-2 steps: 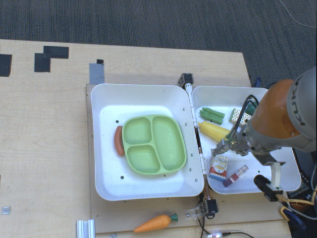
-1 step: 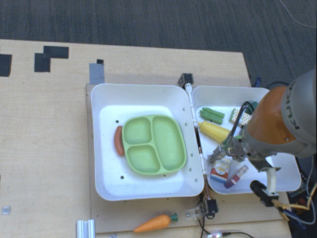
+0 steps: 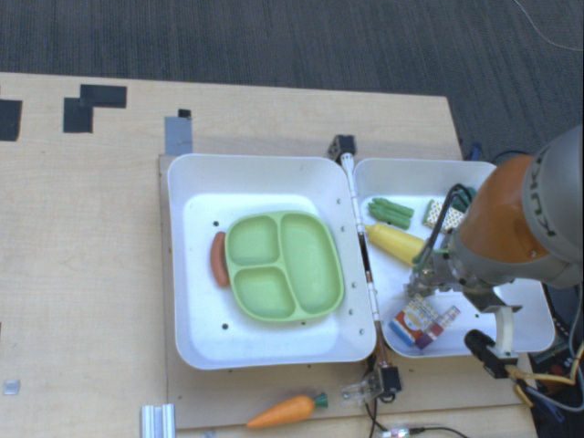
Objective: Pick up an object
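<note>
Gripper is low in the right bin, just above the clear packet and just below-right of the corn. Fingers blurred; can't tell open/closed or whether anything is held. Risks: packet prob. slick and crumpled, so pads may slip; descent may nudge corn.

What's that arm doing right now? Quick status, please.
Gripper low in the right bin, over a small packet. Nothing seen gripped yet. Corn cob and green beans close beside. Green plate and sausage in the left bin.
</note>
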`<action>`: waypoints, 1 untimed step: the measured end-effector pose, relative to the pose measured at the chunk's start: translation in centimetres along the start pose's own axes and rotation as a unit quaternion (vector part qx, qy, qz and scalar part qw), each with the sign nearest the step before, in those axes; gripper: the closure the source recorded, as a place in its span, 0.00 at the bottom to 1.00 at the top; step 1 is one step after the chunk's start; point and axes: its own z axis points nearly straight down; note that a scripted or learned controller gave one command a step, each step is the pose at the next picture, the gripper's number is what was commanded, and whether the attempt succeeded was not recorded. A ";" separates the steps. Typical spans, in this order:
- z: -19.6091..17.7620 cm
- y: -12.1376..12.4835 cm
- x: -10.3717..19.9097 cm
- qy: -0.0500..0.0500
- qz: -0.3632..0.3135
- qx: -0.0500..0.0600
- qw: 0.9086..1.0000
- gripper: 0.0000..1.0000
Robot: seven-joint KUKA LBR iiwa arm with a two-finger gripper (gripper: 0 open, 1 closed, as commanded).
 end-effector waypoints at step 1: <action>0.0 0.0 0.0 0.000 0.000 0.000 1.000 0.00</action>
